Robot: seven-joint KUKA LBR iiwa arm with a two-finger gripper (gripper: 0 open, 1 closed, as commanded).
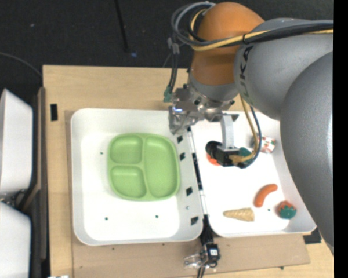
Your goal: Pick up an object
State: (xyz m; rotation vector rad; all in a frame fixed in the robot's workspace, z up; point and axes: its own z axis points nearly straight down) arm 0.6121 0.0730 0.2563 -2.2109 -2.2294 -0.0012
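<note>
You've got the pincer at the back end of the divider btwn the bins; can't tell if it's apart or together. Orange sausage & cone lie in right-hand bin, well apart from it; green plate in left-hand bin.

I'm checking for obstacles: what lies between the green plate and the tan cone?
In the camera view, only the two bins' adjoining rims separate the green plate from the tan cone; otherwise bare white floor.

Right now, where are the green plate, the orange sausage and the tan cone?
green plate (144, 167), camera view, centre ridge.
orange sausage (265, 194), camera view, its middle.
tan cone (239, 214), camera view, its middle.
</note>
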